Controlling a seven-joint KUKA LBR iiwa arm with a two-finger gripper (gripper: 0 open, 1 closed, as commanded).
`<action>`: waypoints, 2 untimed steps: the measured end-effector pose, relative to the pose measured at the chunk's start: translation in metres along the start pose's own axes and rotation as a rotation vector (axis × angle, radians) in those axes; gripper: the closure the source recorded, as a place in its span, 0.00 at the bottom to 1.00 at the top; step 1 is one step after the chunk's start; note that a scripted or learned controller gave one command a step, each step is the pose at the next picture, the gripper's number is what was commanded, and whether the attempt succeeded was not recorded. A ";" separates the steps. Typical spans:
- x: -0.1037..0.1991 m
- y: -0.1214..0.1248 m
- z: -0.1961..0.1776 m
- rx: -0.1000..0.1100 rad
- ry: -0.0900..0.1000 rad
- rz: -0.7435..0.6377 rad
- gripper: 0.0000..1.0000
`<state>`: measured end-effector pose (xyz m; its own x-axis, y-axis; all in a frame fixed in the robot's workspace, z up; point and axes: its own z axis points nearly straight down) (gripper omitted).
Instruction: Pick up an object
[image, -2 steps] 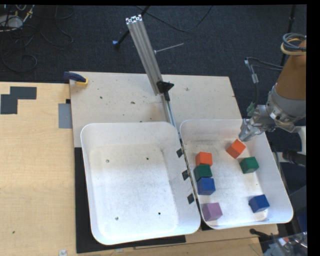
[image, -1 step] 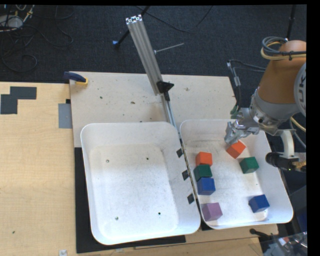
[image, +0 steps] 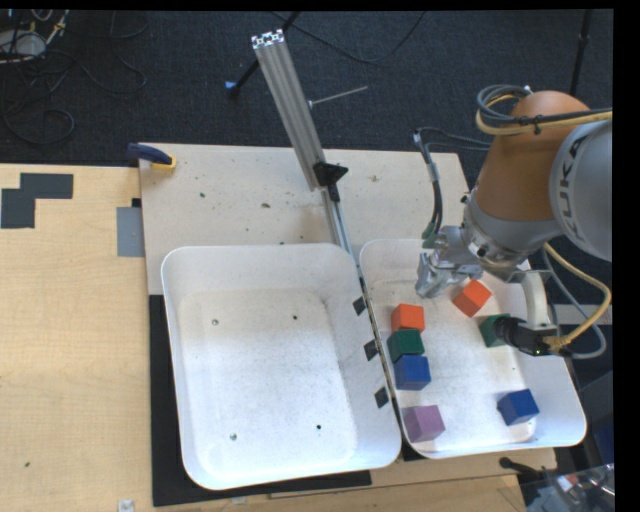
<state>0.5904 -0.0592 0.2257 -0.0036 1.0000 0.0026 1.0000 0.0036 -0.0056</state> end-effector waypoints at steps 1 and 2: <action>0.051 -0.002 0.010 -0.001 0.000 0.000 1.00; 0.102 -0.011 0.010 0.000 0.000 -0.001 1.00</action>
<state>0.5793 0.0428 0.2164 -0.0046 1.0000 0.0023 1.0000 0.0046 -0.0061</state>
